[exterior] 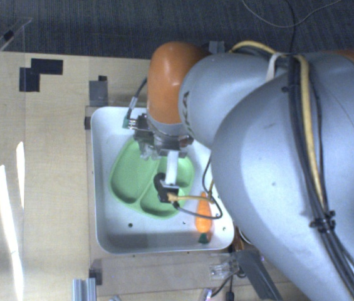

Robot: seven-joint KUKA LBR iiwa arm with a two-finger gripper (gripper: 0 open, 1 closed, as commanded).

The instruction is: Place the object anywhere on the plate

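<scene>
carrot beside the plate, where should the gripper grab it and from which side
Probably the orange middle of the carrot, coming straight down from above. It lies flat in the corner of the bin, close to the wall, so a sideways approach looks cramped. Close the fingers across its narrow width.
</scene>
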